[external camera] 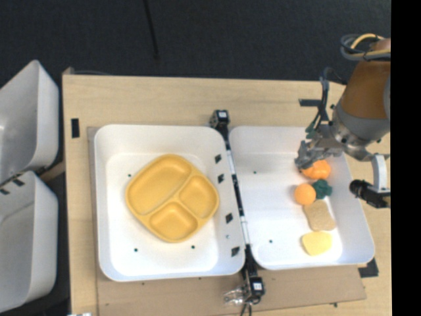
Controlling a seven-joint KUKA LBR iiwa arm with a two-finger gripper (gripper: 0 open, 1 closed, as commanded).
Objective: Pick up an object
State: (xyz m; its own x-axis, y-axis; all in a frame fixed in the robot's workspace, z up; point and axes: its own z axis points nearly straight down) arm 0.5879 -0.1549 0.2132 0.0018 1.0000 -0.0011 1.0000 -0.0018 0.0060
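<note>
In the right bin [276, 242] lie several small food toys. An orange piece [318, 170] lies at the far right, directly under my gripper [307, 158]. A round orange ball [304, 194] sits just below it, touching a dark green piece [322, 189]. A tan bread slice [320, 215] and a yellow wedge [317, 243] lie nearer the front. My gripper hangs low over the upper orange piece, reaching in from the right. Its fingertips blend into the dark metal.
The left bin [118, 255] holds a yellow divided plate [172, 197] near its middle. A black clamp [219, 118] sits at the top of the ridge between the bins. The left part of the right bin is bare white floor.
</note>
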